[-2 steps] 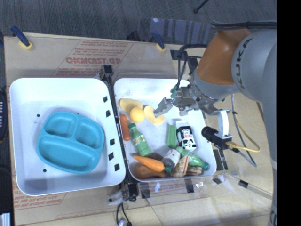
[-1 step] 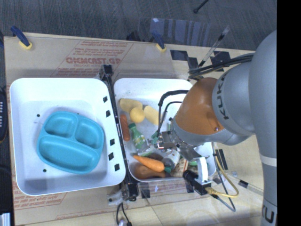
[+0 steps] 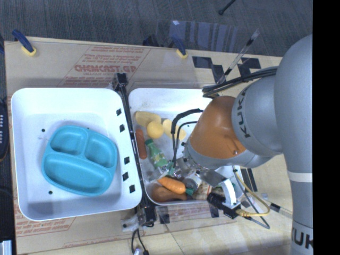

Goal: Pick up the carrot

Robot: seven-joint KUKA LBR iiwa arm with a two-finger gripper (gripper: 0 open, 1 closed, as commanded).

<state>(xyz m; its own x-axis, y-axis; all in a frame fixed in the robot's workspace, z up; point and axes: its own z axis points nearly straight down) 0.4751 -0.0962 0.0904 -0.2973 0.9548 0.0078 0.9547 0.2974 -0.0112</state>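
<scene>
A blue divided plate (image 3: 79, 160) is lying in the left white bin (image 3: 21, 110). In the right bin (image 3: 159, 95), yellow toy foods (image 3: 151, 125) are sitting near the far wall, a red sausage (image 3: 141, 144) is lying along the left wall, and a green item (image 3: 155, 154) is resting just beside it. Blue clamps (image 3: 24, 42) are gripping the tabletop (image 3: 69, 62).

Robotics lab: KUKA arm (image 3: 265, 116) over cardboard-covered tabletop (image 3: 101, 62), two white bins (image 3: 24, 142), clamps (image 3: 24, 42), loose cables (image 3: 255, 209).
</scene>
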